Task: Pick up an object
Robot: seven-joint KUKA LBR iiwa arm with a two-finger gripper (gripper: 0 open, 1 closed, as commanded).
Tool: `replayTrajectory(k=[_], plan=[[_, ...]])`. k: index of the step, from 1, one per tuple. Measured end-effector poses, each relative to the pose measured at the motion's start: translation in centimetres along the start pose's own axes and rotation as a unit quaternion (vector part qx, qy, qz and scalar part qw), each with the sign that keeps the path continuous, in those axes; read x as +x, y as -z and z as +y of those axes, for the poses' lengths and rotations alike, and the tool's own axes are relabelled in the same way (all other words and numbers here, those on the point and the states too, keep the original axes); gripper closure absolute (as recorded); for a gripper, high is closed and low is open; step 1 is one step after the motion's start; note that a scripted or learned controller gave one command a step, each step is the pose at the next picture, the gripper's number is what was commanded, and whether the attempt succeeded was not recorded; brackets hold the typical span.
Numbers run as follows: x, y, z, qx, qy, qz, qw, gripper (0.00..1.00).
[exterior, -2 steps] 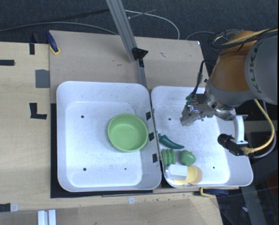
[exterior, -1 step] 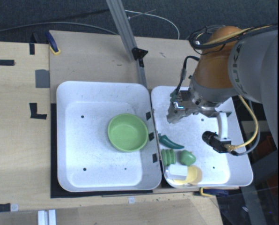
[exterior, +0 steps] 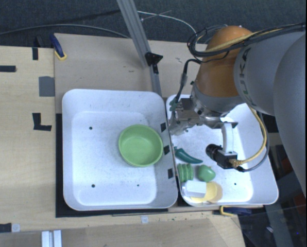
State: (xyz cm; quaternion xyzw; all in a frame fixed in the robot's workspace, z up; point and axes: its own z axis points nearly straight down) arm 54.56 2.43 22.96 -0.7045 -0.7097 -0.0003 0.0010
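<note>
My gripper (exterior: 178,122) hangs over the left side of the right bin (exterior: 256,187), close to the wall shared with the left bin. Just below it in the view lie a dark green curved piece (exterior: 187,156), a light green ribbed block (exterior: 185,172) and a round green object (exterior: 206,174). At the bin's front edge sit a yellow object (exterior: 214,192) and a white block (exterior: 195,189). The gripper stands apart from all of them, and nothing shows in its grasp.
A green bowl (exterior: 140,145) sits right of centre in the left bin (exterior: 81,138). A grey slanted pole (exterior: 138,35) crosses above the bins. The arm's orange band (exterior: 223,60) and grey body cover the right bin's far half. Cables trail along the bench's back.
</note>
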Motion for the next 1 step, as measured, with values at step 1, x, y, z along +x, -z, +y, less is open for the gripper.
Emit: replayTrajectory(k=[1], plan=[[6.02, -0.91, 0.33, 0.001, 0.000, 0.000, 1.0000, 1.00]])
